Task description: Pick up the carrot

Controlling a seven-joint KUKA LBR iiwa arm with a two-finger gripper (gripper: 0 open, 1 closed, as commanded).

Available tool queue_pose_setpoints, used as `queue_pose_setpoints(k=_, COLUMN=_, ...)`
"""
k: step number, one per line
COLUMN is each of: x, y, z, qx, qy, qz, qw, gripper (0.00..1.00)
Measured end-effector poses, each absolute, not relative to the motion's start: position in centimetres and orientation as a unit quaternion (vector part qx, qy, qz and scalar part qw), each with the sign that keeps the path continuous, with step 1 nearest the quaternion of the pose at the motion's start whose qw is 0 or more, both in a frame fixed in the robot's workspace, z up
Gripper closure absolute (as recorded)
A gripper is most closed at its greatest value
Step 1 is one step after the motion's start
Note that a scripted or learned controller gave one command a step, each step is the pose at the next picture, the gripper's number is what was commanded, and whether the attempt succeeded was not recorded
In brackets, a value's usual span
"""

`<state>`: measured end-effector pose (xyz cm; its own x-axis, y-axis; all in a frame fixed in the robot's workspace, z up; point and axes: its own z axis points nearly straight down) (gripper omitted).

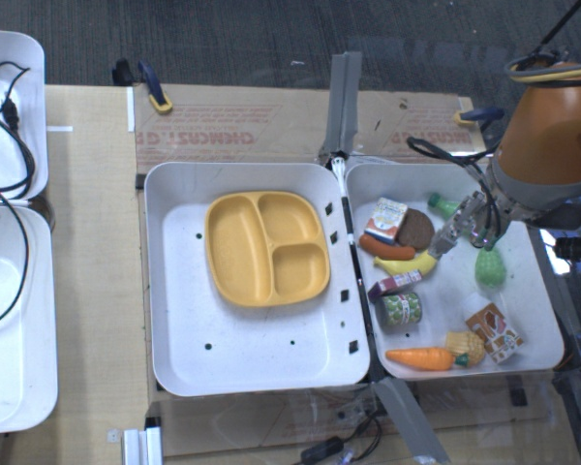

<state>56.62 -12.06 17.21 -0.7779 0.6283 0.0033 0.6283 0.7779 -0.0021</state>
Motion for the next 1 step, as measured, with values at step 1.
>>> queue_pose_setpoints(k=1, x=54.09, y=-10.62, z=16.45, qx=-0.428, qy=-0.904, qz=0.0009, qw=0.003, gripper=0.00)
